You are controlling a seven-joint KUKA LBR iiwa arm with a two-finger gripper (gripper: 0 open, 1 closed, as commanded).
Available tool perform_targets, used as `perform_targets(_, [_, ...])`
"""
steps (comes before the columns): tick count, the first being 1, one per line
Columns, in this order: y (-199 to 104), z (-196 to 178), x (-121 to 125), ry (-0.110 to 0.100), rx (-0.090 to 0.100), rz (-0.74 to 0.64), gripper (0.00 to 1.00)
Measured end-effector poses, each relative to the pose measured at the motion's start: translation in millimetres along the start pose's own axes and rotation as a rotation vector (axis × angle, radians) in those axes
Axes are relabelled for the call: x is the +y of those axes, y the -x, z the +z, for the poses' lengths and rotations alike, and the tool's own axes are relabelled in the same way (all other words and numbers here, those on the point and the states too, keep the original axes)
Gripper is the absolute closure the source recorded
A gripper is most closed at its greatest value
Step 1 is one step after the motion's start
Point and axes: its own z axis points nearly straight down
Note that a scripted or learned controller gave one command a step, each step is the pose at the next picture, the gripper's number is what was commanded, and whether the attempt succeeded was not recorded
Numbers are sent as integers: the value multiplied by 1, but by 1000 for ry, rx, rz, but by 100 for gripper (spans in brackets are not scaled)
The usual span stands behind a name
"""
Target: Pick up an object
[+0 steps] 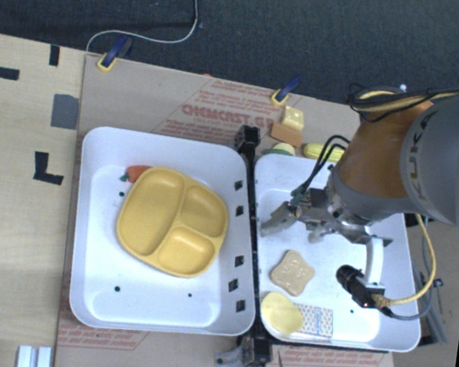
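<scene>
Hovering low over the near-left part of the right-hand bin (392,327), the tool (296,223) hangs from the grey arm (451,160) that reaches in from the right. It cannot be told whether the tool is open or closed, and no object shows in its hold.

Just below the tool in the view, a tan toast-shaped piece (292,272) lies flat on the bin floor, apart from the tool. Nearer the bin's front edge sits a pale yellow round piece (281,313), and a small patterned packet (316,321) lies just beside it on its right.

Across the dark divider, the left-hand bin (95,282) holds a yellow divided plate (172,221), which takes up much of its floor. A small orange-red thing (135,173) peeks out at the plate's upper left edge.

Behind the right-hand bin, a small wooden block (288,126) rests on the printed cardboard sheet (180,115) that underlies both bins, with a greenish-yellow item (283,149) just in front of it at the bin's rim. The sheet lies on the pale wooden table (3,213).
</scene>
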Motion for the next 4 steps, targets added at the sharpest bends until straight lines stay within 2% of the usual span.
perform_targets(1, [59, 102, 4, 5, 0, 4, 0])
perform_targets(2, [53, 96, -50, 10, -1, 0, 0])
perform_targets(3, [54, 96, 9, 8, 1, -3, 0])
perform_targets(4, [44, 97, 55, 7, 1, -3, 0])
